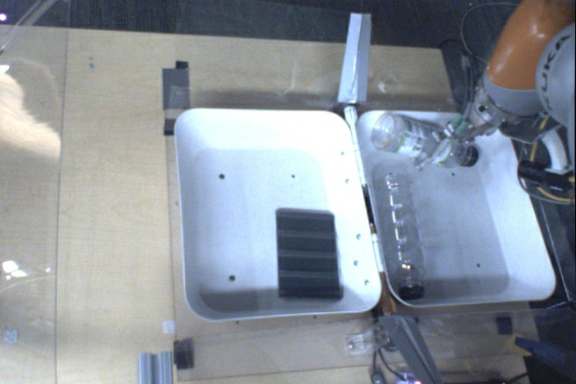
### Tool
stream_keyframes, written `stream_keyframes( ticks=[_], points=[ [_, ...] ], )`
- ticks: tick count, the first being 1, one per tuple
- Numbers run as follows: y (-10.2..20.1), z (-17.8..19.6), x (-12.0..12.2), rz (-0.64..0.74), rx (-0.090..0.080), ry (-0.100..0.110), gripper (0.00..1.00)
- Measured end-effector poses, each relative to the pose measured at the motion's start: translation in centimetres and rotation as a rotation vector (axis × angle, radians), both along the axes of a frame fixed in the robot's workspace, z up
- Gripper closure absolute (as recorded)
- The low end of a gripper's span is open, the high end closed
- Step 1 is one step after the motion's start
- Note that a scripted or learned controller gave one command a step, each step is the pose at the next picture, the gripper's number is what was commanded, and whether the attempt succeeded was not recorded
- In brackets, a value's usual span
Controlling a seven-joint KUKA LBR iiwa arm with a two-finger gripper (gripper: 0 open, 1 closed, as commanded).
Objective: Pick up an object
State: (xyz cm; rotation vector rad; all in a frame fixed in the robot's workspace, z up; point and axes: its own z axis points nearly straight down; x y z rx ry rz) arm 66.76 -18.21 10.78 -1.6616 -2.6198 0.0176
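The gripper [447, 146] is seen low in the right bin [531, 274], at its twelve o'clock end; whether anything is pinched cannot be told. A clear bottle [401, 134] lies touching it at nine o'clock, its long axis running nine to three. A second clear bottle [402, 234] lies at seven o'clock, aligned twelve to six. A black ribbed block [308, 253] rests in the left bin [207, 193].

Pincer [447, 146] low at a clear bottle [400, 134] in the right bin [526, 234]; black ridged block [308, 253] in the left bin [234, 193].
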Motion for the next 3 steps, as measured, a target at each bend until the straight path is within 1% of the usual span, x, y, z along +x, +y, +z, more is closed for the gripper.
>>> stream_keyframes(
  ticks=[1,2,3],
  points=[
    [-0.1,0.0,-0.1,0.045,-0.001,-0.006,0.0],
    [0.1,-0.1,-0.1,0.089,-0.011,-0.012,0.0],
    [-1.7,-0.2,0.2,0.118,0.011,-0.01,0.0]
  ],
)
